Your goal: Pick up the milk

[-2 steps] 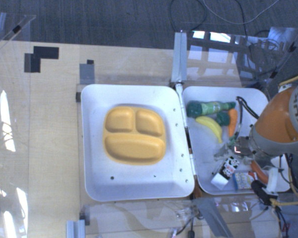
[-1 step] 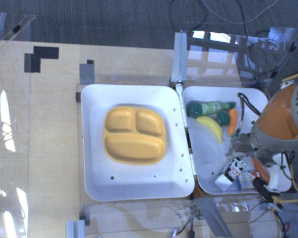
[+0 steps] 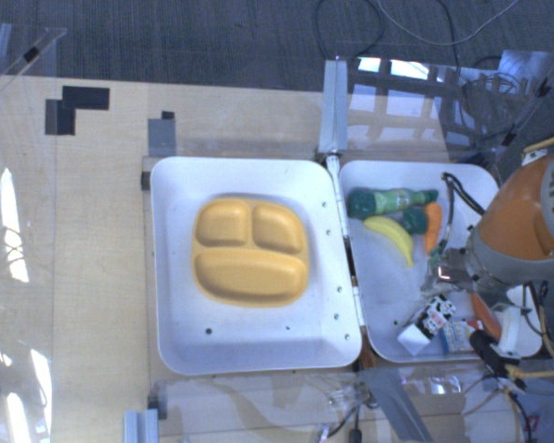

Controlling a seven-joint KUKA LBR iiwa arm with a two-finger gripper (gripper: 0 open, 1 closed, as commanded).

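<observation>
The gripper point(image 3: 436, 295) hovers just over the milk point(image 3: 427, 326), finger state unclear; next it must close on the carton.

This is looking like a robot lab: a wooden bench point(image 3: 74, 275) is holding two white bins point(image 3: 166, 247), and loose cables point(image 3: 415, 7) are lying on grey carpet point(image 3: 166, 17).

In the left bin point(image 3: 171, 247) I see a yellow divided tray point(image 3: 250, 250) lying near its middle. In the right bin point(image 3: 380, 284), along the far edge, a green bottle point(image 3: 388, 200) lies on its side, a banana point(image 3: 391, 235) just beside it, a carrot point(image 3: 431, 225) toward the right.
</observation>
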